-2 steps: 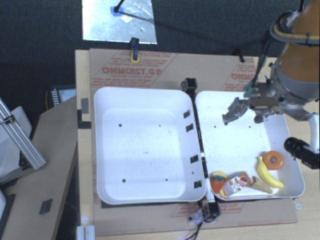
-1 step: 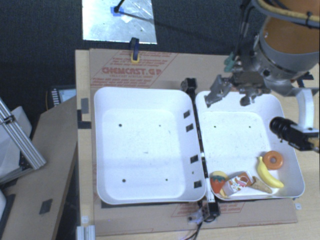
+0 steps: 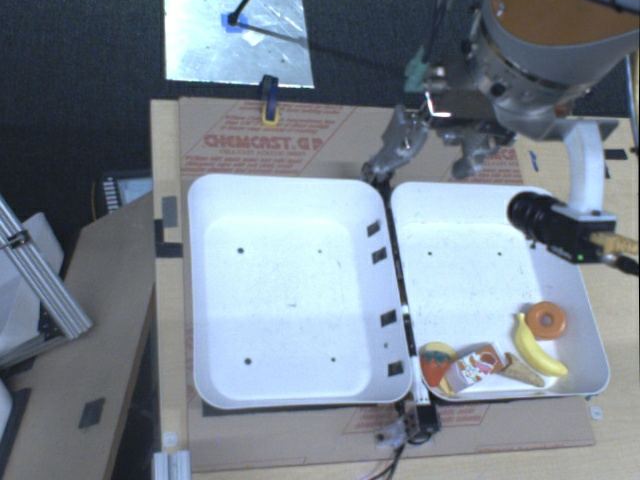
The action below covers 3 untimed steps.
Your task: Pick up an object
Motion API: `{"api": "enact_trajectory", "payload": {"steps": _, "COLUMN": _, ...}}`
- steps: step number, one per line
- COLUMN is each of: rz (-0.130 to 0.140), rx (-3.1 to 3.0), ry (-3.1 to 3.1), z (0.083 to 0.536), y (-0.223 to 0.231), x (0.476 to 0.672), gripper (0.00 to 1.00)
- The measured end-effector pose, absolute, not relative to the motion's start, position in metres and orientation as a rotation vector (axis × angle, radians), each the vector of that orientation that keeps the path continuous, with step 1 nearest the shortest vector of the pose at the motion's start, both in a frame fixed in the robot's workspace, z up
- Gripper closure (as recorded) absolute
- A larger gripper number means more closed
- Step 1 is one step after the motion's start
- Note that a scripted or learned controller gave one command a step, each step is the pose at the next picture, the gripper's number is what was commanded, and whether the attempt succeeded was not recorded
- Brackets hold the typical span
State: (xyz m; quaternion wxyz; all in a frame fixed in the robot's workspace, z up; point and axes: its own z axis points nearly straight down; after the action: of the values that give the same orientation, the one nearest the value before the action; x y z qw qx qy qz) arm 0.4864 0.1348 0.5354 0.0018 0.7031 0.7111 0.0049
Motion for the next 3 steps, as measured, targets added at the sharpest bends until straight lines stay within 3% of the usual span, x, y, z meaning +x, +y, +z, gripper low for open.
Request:
{"api": "enact_trajectory", "payload": {"steps": 2, "rz": 0.005, "rx": 2.212, "ry": 2.231, "z": 0.535, "y": 0.237, "x": 0.486, "gripper": 0.0}}
{"api": "enact_trajectory", "payload": {"steps": 3, "rz": 0.004, "rx": 2.216, "ry": 2.227, "z": 0.535, "y": 0.234, "x": 0.486, "gripper": 0.0}}
